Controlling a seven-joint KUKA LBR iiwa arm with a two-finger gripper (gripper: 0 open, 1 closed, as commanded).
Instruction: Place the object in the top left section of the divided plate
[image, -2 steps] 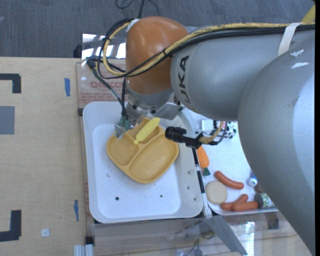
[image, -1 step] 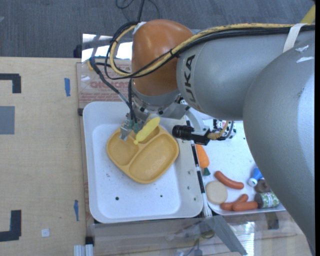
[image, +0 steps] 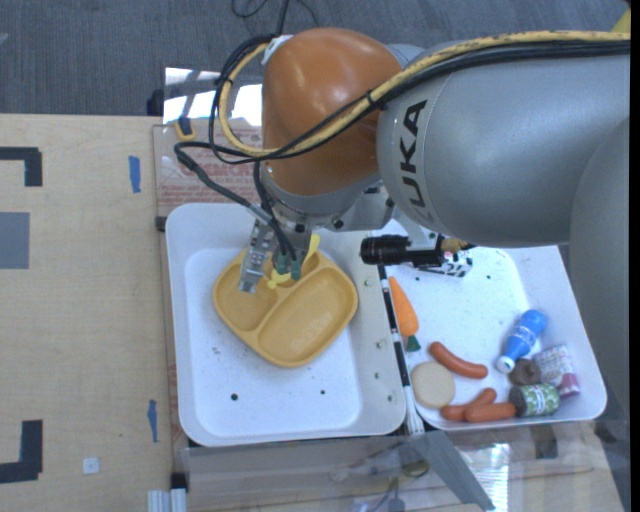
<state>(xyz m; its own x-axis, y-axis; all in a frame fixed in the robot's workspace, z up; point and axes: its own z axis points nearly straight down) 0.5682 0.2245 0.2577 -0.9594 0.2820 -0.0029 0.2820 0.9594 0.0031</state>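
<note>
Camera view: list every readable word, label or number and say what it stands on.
"UKA" on the grey arm link; the brand's first letter is hidden behind the orange band.
Label on the green can: too small to read.
Label on the blue-capped bottle: too blurred to read.

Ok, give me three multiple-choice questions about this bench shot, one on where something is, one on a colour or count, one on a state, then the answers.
1. Where is the divided plate?
A. left bin
B. right bin
C. on the wooden bench

2. What colour is the cap of the small bottle in the right bin?
A. red
B. blue
C. green

3. How does the gripper stand to the plate?
A. far off over the right bin
B. over the plate's upper part
C. resting on the bench

Answers: 1 A, the plate lies in the left bin. 2 B, the cap is blue. 3 B, the gripper hangs above the plate's top sections.
</note>
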